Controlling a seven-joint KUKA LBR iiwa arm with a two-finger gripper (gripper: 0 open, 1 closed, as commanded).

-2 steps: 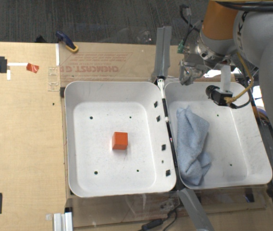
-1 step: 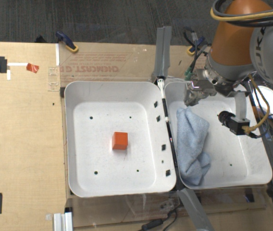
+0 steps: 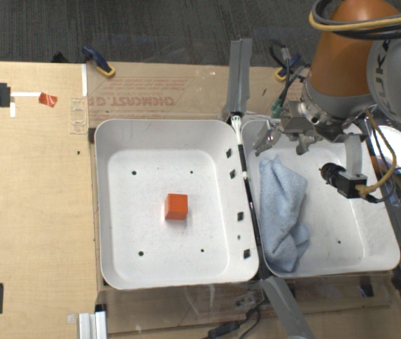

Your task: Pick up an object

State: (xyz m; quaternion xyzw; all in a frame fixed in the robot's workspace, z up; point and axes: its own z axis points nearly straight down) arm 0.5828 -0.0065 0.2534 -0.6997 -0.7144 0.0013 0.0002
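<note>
I am looking down on two white bins sitting side by side on the table [image 3: 38,210]. One red block [image 3: 176,207] is lying near the middle of the left bin [image 3: 116,189], well apart from everything else. One crumpled blue cloth [image 3: 284,210] is lying in the right bin [image 3: 370,246], against the wall nearest the red block. The arm [image 3: 349,48] is hanging over the far end of that bin, with the tool [image 3: 285,138] just above the cloth's far edge; I cannot tell how far it is parted, and I am seeing nothing in it.
</note>
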